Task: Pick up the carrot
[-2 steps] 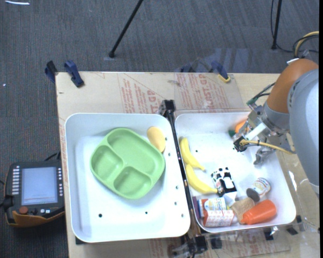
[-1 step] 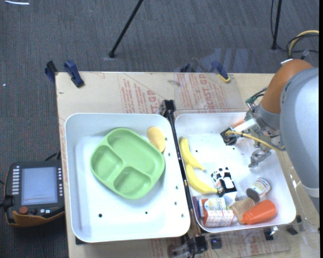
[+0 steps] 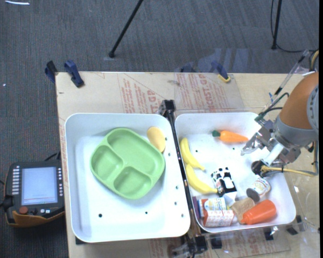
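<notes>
Cartons [image 3: 218, 210] sit lowest — end effector [image 3: 254, 145] spread wide, holding nothing, just beside carrot [image 3: 231, 137].

Bins [image 3: 75, 144] – white plastic, smooth, slight sheen. Green tray [image 3: 128, 163] – matt plastic. Carrot [image 3: 231, 137], bananas [image 3: 194, 168] – smooth, plastic-looking. Bench top [image 3: 129, 90] – brown printed cardboard, matt. Floor [image 3: 54, 31] – dark rough carpet.

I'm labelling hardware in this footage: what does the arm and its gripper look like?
The arm is grey with a broad orange band above the wrist. Its wrist section is grey metal, ending in a small metallic gripper with pale, silvery fingers. A yellow cable and thin dark wires run along the wrist.
</notes>
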Controlling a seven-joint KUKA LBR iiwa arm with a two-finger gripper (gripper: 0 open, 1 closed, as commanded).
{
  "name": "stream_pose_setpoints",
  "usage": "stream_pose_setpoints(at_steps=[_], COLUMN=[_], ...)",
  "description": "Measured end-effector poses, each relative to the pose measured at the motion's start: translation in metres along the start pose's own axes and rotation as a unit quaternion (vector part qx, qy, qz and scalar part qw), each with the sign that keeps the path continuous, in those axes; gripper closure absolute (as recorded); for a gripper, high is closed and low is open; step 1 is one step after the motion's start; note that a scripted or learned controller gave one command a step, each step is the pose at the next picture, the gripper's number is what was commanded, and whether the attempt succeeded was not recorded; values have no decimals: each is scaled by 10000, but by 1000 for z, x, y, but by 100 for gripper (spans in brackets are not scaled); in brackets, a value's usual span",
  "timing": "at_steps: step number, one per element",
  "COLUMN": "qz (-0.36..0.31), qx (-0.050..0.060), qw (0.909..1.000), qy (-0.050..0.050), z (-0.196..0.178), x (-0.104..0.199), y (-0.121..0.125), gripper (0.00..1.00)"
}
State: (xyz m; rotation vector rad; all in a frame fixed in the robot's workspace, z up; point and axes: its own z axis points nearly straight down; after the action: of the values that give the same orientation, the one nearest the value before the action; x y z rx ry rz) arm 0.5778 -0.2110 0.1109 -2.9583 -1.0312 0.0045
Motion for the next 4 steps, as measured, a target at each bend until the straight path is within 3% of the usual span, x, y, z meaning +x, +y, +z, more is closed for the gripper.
stream_pose_setpoints(at_steps=[1,2,3,4], qz=[333,-485,674,863], qx=[-6,-10,-14,11], qw=[9994,9988,9977,9963], qy=[-19,-9,-20,11], z=[26,25,25,25], x=[52,79,-16,17], y=[25,-53,-44,9], gripper=[0,0,0,0])
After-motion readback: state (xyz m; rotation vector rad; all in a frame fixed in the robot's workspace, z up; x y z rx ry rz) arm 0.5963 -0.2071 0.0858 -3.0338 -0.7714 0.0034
